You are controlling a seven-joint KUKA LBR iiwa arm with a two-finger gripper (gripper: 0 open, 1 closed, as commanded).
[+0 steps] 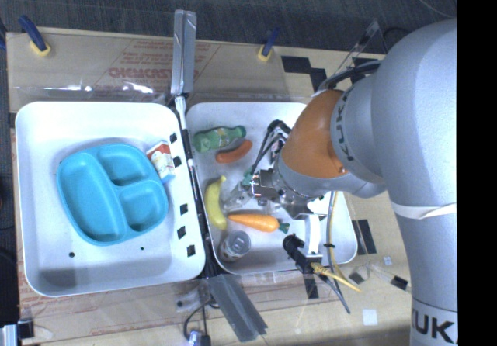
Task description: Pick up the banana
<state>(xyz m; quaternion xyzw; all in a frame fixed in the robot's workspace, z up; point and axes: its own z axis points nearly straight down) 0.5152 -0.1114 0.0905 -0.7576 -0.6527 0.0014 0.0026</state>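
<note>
Two white bins sat side by side on the desk [93, 57]. The left bin [39, 205] held a blue divided tray [112, 191], and a small red-and-white carton [161, 160] leaned just beside the tray's upper right corner, near the divider. The right bin [203, 115] held the clutter. The banana [214, 203] lay lengthwise along that bin's left wall, yellow, free, nothing gripping it. A carrot [253, 221] lay crosswise just to its right, near the banana's lower end. A silver can [235, 244] stood below both, near the bin's front wall. Up top a green bottle [218, 137] lay on its side, with a sausage [234, 151] just below it. The grey arm [404, 127] with its orange band [314, 139] reached in from the right and hung over the middle of the right bin. The claw [252, 184] pointed left toward the banana, sat between the sausage and the carrot, close to the banana but apart from it. Claw tips were dark and jumbled against something clear in the bin; couldn't tell how wide the claw stood, and nothing visibly sat in it.
</note>
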